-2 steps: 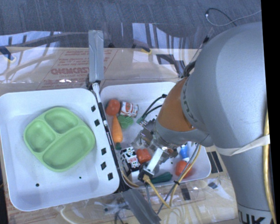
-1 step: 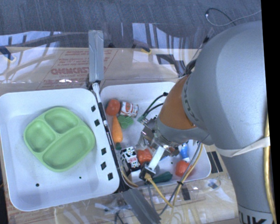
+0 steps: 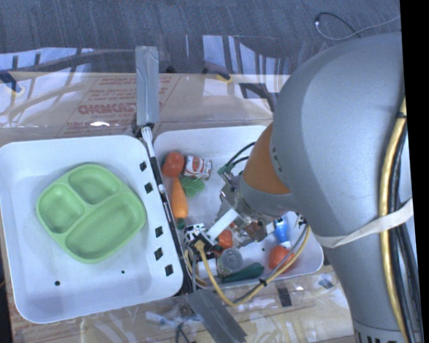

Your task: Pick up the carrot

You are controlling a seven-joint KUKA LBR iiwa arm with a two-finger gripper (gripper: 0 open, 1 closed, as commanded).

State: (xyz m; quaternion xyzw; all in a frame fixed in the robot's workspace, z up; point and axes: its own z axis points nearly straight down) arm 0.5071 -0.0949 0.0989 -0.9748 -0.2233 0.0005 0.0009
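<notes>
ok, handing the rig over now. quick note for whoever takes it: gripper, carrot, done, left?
Gripper: low in the right bin, near its front-left, among the small items. Can't tell whether it is open or shut.
Carrot: lying in the right bin along the left wall, green top pointing away from the front edge, just behind the gripper. Nothing is gripping it.
Left bin: holds the green tray.
Done: arm is down inside the right bin.
Left: get the gripper onto the carrot, close, lift.
</notes>
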